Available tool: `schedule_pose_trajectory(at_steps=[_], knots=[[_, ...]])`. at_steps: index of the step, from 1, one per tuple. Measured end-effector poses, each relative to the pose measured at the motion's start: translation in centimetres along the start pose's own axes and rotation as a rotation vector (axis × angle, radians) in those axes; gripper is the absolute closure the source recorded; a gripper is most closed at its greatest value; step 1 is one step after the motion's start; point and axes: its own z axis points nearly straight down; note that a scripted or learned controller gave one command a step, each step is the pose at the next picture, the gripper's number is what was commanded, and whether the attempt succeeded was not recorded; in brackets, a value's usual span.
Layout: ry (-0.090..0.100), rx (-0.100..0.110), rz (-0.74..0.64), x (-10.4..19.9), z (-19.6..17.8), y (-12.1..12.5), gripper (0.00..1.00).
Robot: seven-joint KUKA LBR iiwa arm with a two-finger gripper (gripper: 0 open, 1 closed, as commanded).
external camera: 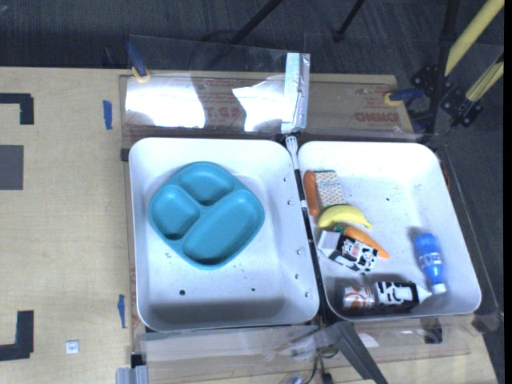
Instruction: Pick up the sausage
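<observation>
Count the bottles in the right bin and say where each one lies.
2. A blue bottle lies near the right bin's right wall. A dark bottle lies on its side along the front wall. Nothing seems to hide another.

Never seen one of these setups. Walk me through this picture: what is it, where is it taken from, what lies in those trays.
This is a robot workbench seen by one fixed camera above it, looking down at a slant. The arm that works here reaches in from the picture's right.

Two shallow white bins sit side by side. The left bin holds a blue divided plate with three compartments.

The right bin holds small items, mostly toy food: an orange sausage along its left wall, a speckled packet beside it, a yellow banana, a black-and-white patterned carton, a dark bottle lying on its side and a blue bottle.

The job is to pick up the sausage; it lies in the bin untouched.
</observation>
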Motion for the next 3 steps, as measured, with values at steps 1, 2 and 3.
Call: schedule_pose_trajectory(at_steps=[1,2,3], knots=[[0.015,0.014,-0.223,9.2,10.3,0.0,1.0],[0.014,0.011,-0.222,9.1,9.2,0.1,1.0],[0.015,0.009,-0.428,6.8,8.6,1.9,1.0]])
